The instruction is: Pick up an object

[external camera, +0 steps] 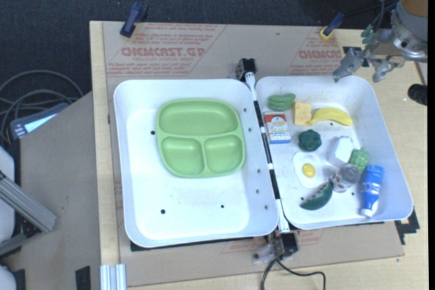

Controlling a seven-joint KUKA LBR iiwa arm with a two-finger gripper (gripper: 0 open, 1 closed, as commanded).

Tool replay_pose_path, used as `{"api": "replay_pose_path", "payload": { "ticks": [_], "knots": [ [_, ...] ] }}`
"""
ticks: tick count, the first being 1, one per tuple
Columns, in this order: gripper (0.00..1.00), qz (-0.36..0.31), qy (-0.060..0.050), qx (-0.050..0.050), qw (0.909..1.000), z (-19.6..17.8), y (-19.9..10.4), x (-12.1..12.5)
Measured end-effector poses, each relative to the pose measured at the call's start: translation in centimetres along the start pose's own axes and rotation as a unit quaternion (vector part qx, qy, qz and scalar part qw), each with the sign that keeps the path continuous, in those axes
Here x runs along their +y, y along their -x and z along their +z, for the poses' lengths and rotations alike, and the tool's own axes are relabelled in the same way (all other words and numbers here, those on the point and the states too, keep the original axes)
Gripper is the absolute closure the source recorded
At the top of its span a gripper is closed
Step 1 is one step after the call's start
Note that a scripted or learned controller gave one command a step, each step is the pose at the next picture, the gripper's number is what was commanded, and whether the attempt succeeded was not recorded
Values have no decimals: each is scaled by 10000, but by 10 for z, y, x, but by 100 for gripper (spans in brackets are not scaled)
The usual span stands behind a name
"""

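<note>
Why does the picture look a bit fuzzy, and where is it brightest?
In the camera view everything is slightly soft; the small toys in the right bin blur together. The white bins glare brightest, especially the left bin around the green tray. The gripper looks smeared, and the dark floor shows little detail.

My tool [364,62] looks like bare grey metal with a dull sheen. Both white bins [136,146] read as smooth, faintly glossy plastic, and the green divided plate [200,136] has a softer, matt plastic look. The counter [204,47] is covered by brown, matt sheet like cardboard or protective paper, printed in red. The banana [331,117], fried egg [307,168] and blue bottle [370,189] appear as smooth moulded plastic; the dark green ball [310,140] looks rougher.
</note>
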State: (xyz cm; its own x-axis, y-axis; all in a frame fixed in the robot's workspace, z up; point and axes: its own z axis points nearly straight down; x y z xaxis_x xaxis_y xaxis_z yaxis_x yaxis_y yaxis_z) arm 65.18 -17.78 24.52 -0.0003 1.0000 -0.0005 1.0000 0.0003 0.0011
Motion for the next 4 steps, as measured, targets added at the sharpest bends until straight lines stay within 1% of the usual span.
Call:
{"api": "replay_pose_path", "payload": {
  "ticks": [1,2,3,4],
  "knots": [
    [0,-2,-10,6,10000,114,-60,-29],
    [0,0,38,1,10000,156,-67,-50],
    [0,6,57,-4,10000,156,-69,-69],
    [0,4,55,5,10000,156,-64,-78]
  ]
}}
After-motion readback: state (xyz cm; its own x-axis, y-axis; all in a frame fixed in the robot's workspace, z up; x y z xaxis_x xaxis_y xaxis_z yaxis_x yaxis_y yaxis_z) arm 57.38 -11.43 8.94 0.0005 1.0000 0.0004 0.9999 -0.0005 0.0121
